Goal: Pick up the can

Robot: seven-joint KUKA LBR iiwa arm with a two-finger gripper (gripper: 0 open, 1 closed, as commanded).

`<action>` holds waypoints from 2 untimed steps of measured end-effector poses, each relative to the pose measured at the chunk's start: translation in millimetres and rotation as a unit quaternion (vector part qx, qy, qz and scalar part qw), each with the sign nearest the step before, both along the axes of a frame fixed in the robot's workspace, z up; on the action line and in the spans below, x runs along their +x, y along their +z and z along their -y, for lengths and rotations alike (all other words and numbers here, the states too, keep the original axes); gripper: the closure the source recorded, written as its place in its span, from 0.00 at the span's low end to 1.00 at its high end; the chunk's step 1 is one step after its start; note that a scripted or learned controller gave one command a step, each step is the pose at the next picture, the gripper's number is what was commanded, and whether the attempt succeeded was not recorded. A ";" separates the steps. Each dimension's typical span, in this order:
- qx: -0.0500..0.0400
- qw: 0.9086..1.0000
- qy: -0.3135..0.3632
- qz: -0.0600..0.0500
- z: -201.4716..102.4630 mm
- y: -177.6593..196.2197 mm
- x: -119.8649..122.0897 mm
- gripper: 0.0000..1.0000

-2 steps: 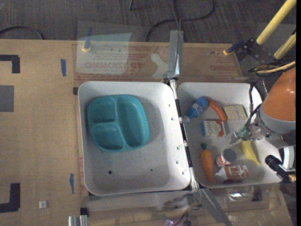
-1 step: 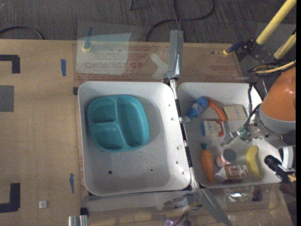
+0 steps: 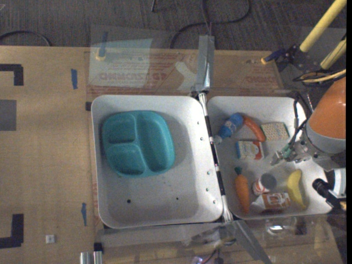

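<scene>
The can (image 3: 264,183) is small, with a grey round top and a red-and-white side. It stands in the right bin (image 3: 220,164) near the front, between a carrot and a banana. My gripper (image 3: 284,155) hangs over the right bin's right half, a little behind and to the right of the can and apart from it. I see nothing held in the gripper. The grey arm with its orange band (image 3: 330,120) reaches in from the right edge.
Around the can lie a carrot (image 3: 242,191), a banana (image 3: 297,189), an orange-labelled container on its side (image 3: 275,201), a small box (image 3: 249,149), a blue bottle (image 3: 231,124), an orange sausage shape (image 3: 254,128) and a tan square (image 3: 274,131). The left bin (image 3: 165,202) holds a teal divided plate (image 3: 137,142).
</scene>
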State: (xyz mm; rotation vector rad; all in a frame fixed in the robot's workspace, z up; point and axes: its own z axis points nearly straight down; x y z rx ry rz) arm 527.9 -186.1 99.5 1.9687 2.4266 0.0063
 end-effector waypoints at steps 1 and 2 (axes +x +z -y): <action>0.000 1.000 0.000 0.000 0.2 -0.1 -0.1 0.00; 0.003 1.000 0.022 -0.004 16.1 -11.8 24.0 0.00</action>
